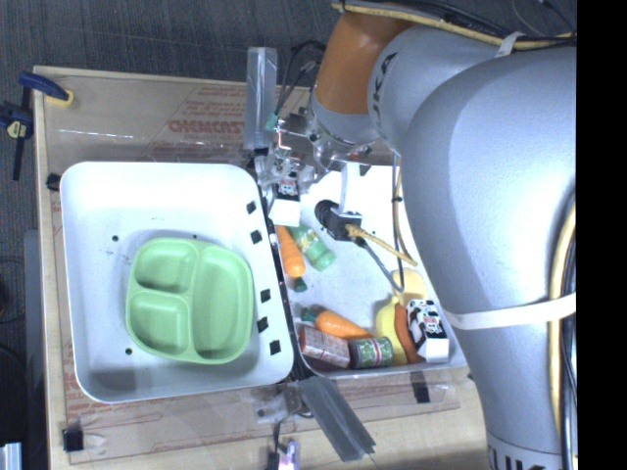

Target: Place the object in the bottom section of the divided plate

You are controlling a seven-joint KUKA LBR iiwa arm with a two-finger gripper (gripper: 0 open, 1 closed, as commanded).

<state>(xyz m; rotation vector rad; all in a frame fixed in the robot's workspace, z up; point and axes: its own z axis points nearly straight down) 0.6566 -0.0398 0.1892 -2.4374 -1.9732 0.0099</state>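
— What's where?
— I've got the divided plate [189, 301] in the left bin [88, 194]. Right bin [367, 277]: a carrot [290, 253] far-left, another carrot [338, 323] near, a can [372, 352] right of it.

You look down on a pale wooden surface [147, 116] with faint red printed lettering [206, 125] across its top part. Around it lies a dark grey floor [147, 13] with a fine woven texture, like carpet. A blue clamp [44, 86] grips the surface at its upper left corner, and a second dark clamp [15, 125] sits just below it on the left edge. The light is even and soft, casting faint shadows.
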